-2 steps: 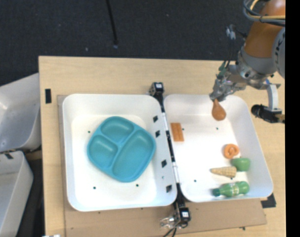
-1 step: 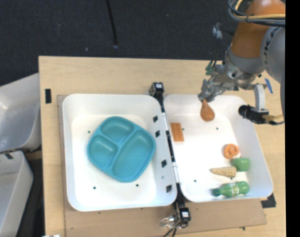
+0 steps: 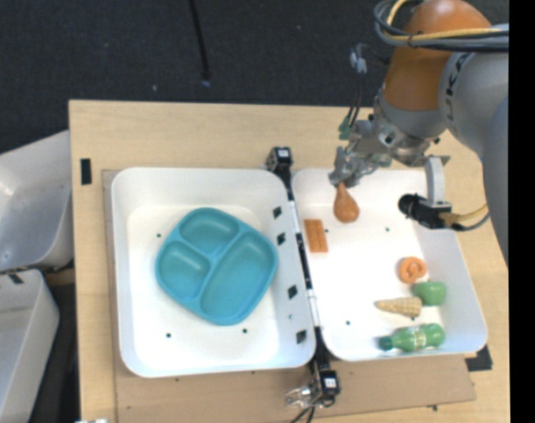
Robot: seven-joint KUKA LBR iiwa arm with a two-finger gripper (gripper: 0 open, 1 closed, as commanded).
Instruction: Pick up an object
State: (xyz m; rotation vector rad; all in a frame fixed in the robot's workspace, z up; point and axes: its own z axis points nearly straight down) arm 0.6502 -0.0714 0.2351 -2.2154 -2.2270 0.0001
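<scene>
The end effector [image 3: 345, 176] hangs over the far left corner of the right bin [image 3: 364, 324], directly above a brown pear-shaped object [image 3: 345, 205] whose narrow top reaches up to it; whether the fingers are spread or clamped on it cannot be told. Just below and left lies an orange block [image 3: 315, 235]. Well below and right sit an orange round piece [image 3: 412, 269], a green piece [image 3: 431, 293], a pale cone [image 3: 399, 306] and a green bottle [image 3: 412, 337]. The left bin [image 3: 135, 342] holds a blue divided plate [image 3: 216, 264].

tray [image 3: 216, 265] in left bin [image 3: 126, 324]
</scene>
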